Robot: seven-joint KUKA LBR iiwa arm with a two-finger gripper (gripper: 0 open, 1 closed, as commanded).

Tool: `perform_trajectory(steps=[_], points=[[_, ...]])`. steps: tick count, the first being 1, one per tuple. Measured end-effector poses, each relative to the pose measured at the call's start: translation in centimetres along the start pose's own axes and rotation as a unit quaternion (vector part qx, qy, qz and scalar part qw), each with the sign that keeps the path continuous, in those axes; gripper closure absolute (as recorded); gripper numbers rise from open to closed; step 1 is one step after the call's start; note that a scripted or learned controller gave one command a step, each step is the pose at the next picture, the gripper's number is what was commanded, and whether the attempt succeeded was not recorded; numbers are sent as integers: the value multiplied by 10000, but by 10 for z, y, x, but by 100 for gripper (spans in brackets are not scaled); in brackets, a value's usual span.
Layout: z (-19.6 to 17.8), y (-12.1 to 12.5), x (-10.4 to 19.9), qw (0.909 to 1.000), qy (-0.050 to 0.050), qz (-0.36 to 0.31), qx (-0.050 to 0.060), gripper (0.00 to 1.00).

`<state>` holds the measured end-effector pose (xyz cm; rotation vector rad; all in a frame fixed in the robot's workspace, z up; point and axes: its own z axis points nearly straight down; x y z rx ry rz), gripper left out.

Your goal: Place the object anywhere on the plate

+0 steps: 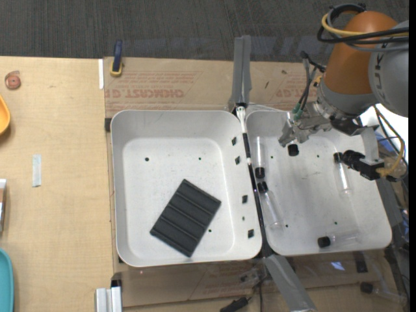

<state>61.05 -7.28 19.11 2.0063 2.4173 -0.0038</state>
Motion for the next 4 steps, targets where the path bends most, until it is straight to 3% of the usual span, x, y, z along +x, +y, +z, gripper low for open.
perform_trajectory(steps=[1, 2, 3, 4], points=[[-36, 59, 48, 9733, -3, -2293, -19, 100], [-132, 33, 148, 9580, 0, -2868, -10, 100], [17, 57, 227, 9980, 2, -625, 6, 100], [-79, 34, 224, 9853, -4, -1710, -4, 100]])
